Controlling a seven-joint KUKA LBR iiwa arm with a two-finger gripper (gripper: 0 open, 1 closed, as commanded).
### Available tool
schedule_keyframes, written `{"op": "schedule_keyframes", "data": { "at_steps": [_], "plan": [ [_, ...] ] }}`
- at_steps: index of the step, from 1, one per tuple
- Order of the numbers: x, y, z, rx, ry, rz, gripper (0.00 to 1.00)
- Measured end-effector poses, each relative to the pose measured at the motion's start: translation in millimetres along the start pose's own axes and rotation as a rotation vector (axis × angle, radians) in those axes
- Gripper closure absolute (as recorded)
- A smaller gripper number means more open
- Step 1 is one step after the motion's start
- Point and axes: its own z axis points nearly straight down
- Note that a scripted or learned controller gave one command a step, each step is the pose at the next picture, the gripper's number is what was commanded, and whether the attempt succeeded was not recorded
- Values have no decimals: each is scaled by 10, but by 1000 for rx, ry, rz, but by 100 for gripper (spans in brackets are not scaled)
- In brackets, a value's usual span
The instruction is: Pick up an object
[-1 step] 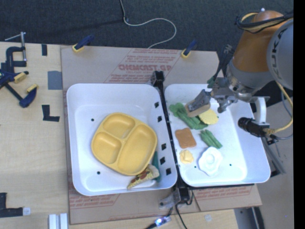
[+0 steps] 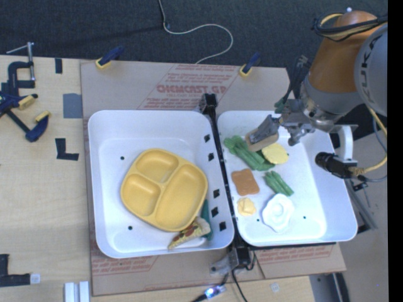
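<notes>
Seen from above, my bench [image 2: 50,187] carries two shallow white bins side by side. My arm [image 2: 343,61], grey with an orange band, reaches in from the right, over the right bin [image 2: 327,228]. My jaws [image 2: 263,134] sit low at that bin's upper left part. From this angle I cannot tell whether they are apart or together, and I cannot tell if anything is between them.

Just beside my jaws lie toy foods. A yellow round piece [image 2: 275,154] lies just below and to the right of them, and a green bean pod [image 2: 244,151] lies just to their lower left. Further down are a brown toast slice [image 2: 245,182], a second green pod [image 2: 278,184], a small yellow cheese piece [image 2: 245,206] and a white fried egg [image 2: 278,211].

The left bin [image 2: 104,143] holds a yellow divided plate [image 2: 164,189] with a pizza slice [image 2: 189,234] at its lower edge.
</notes>
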Motion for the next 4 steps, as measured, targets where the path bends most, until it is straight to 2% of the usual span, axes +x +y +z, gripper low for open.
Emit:
{"op": "schedule_keyframes", "data": {
  "at_steps": [1, 2, 3, 4],
  "plan": [
    [42, 84, 578, 6, 0, 0, 0],
    [6, 68, 1057, 6, -1, 1, 0],
    [-22, 84, 1522, -7, -5, 3, 0],
    [8, 92, 1432, -7, 0, 1, 100]
  ]
}}
